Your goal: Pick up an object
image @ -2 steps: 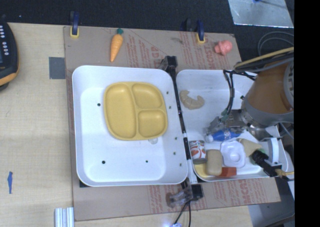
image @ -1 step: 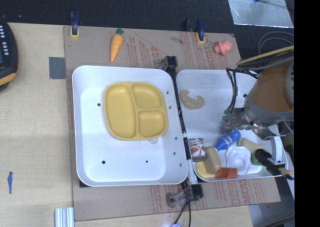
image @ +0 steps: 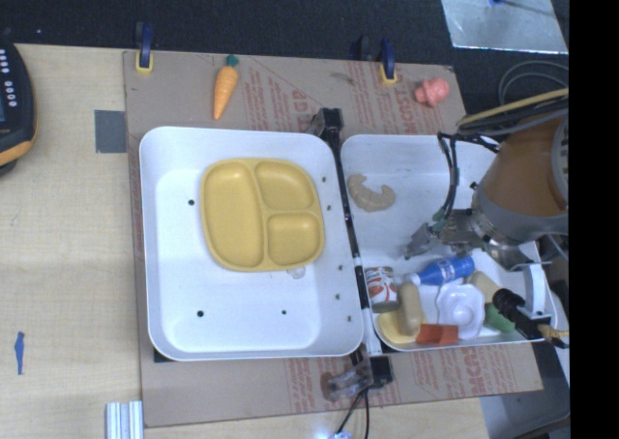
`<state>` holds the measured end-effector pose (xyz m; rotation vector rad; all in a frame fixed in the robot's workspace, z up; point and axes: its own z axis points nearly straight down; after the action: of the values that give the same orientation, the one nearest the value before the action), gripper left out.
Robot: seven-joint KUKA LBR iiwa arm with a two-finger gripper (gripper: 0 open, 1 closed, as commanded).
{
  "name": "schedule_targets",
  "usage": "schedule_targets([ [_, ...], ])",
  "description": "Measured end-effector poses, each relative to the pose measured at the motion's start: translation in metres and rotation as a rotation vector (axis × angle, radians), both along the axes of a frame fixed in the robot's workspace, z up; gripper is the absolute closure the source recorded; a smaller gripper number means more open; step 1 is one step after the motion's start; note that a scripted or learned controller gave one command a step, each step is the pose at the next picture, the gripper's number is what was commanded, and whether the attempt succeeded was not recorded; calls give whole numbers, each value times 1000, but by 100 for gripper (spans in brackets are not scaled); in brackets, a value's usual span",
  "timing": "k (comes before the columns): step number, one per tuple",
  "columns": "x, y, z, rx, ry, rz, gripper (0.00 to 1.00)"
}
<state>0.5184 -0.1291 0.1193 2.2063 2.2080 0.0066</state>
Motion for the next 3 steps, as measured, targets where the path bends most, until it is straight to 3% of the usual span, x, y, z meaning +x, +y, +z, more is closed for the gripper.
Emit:
schedule_targets([
  [1, -32, -4, -29, 13, 23, 3, 0],
  [2, 73, -20, -26, 8, 10, 6, 0],
  [3, 37, -7, -28, 12, 24, 2, 0],
])
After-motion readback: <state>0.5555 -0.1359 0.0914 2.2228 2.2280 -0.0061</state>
